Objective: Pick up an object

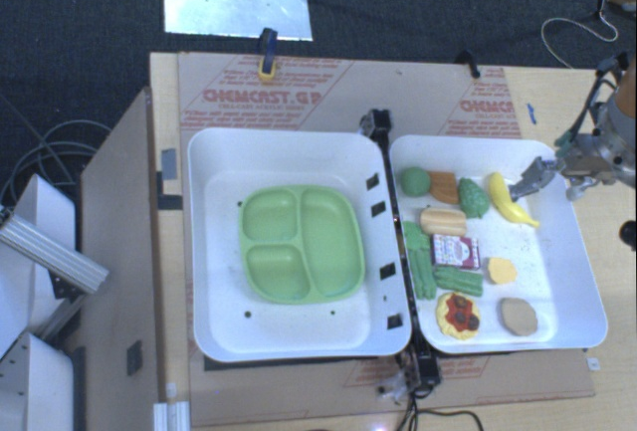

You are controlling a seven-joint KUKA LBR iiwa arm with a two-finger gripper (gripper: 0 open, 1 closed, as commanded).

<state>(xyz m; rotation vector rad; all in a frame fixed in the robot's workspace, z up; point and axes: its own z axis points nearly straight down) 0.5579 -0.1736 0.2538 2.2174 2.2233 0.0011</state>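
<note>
We begin at the left bin [214, 250], which carries a pale green divided tray [302, 244] lying flat near its centre. We judge the tray light and stiff but wide and thin, so it offers a two-finger gripper little to close on.

In the right bin [577, 270], a row of toy foods runs along the left wall: a green round piece [415, 181] near the far left corner, green pods [419, 260] below it, and a small pizza [459, 314] by the near edge. Toward the middle lie a bread roll [444, 220], a red-and-white carton [456, 251], a yellow wedge [502, 271] and a tan cookie [519, 317].

The likeliest target is the banana [509, 199], lying near the far edge of the right bin. We judge it light, rigid, smooth and curved, so it may slip; we would take hold across its thick middle.

The gripper [530, 180] hangs at the far right corner, just beside the banana's upper end. We see nothing between its fingers, and we cannot tell whether they are spread or pressed together.
</note>
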